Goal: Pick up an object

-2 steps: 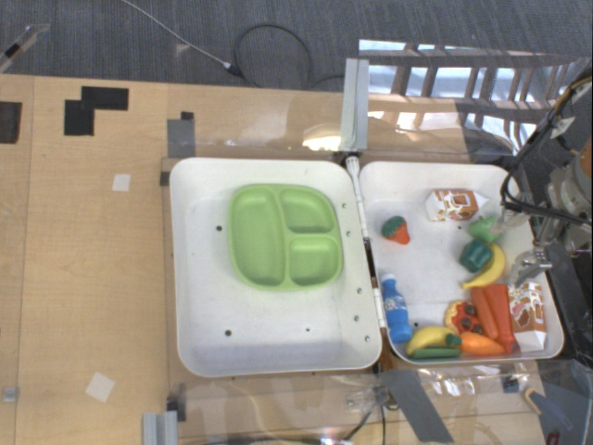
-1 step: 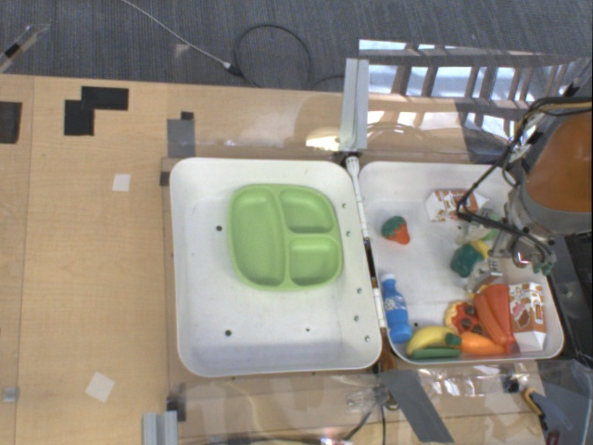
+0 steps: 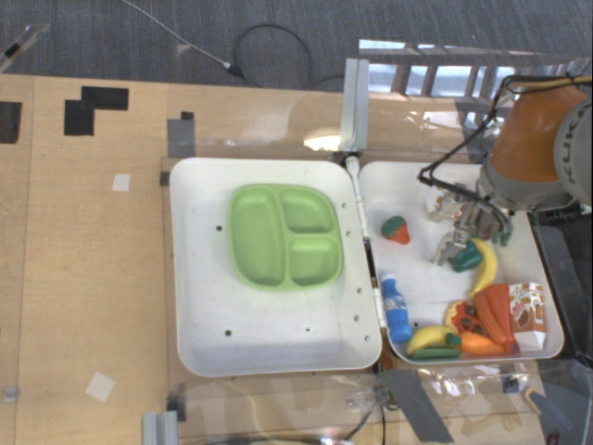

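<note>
Wooden bench [image 3: 83,276], grey carpet beyond. Left bin [image 3: 199,341] with green tray [image 3: 283,235]. Right bin [image 3: 417,193]: green object [image 3: 465,256], dark and glossy, beside banana [image 3: 485,267], near centre. Gripper [image 3: 457,246] down touching it; grip cannot be told.

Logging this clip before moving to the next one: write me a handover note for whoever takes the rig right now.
Hand: low in the right bin, at a dark green item; its grip can't be read from this view.
Right bin also holds: strawberry, blue bottle, banana, and a pile of toy food in the near right corner.
Left bin: green divided plate.
Done: nothing visibly lifted.
Left: secure one object and raise it.
</note>
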Robot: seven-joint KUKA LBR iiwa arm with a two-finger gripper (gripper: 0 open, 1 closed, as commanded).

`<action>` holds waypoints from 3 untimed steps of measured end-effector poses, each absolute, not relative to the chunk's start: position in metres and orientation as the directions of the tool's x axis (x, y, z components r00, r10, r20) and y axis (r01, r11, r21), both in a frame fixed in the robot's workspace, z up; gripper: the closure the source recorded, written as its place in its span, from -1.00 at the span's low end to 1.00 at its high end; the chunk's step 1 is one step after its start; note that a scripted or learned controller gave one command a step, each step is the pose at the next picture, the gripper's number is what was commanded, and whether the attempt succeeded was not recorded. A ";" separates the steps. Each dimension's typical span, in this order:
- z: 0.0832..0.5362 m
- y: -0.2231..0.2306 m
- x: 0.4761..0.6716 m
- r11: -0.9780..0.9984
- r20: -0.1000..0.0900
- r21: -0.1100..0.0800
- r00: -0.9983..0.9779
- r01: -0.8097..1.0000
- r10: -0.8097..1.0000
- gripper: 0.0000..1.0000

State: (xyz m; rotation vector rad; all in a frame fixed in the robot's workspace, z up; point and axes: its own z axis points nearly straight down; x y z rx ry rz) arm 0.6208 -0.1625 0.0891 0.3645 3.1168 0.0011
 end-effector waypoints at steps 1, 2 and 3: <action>0.090 -0.159 0.579 0.926 -0.014 0.003 -0.926 0.378 0.378 -1.00; 0.130 -0.204 0.643 0.968 0.019 0.002 -0.968 0.249 0.249 -1.00; 0.089 -0.186 0.608 0.919 -0.011 0.002 -0.919 0.394 0.394 -1.00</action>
